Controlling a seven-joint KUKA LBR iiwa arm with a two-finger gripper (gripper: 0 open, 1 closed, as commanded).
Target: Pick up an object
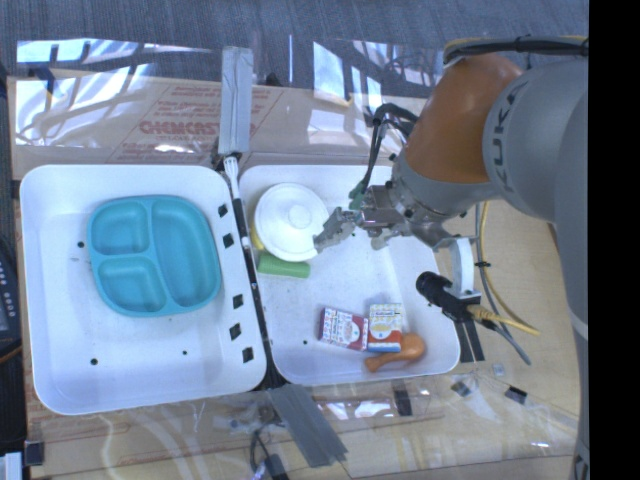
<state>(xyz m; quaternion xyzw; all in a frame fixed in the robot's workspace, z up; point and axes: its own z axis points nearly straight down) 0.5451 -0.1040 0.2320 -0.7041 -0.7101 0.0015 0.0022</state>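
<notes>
On my desk (150,133) the left bin (60,368) carries a teal divided plate (155,255), lying flat near the bin's middle, leaning toward ten o'clock. A grey divider strip (236,103) runs up from the seam between the two bins toward twelve o'clock.

In the right bin (300,363), at about ten o'clock, sits a round white lidded bowl (290,221), with a yellow rim peeking out on its left side and a green sponge block (283,264) touching its lower edge at six o'clock. My fingers (337,228) hover just beside the bowl at its three o'clock side, pointing left; they stand narrowly apart with nothing between them. Whether they touch the bowl's edge I cannot tell.

Down at five o'clock in the right bin lie a small red-and-white box (342,328) and a white-and-orange carton (385,327), side by side and touching. An orange toy shape (400,351) lies just below the carton, near the bin's lower wall. My grey arm with its orange band (455,118) reaches in from three o'clock.
</notes>
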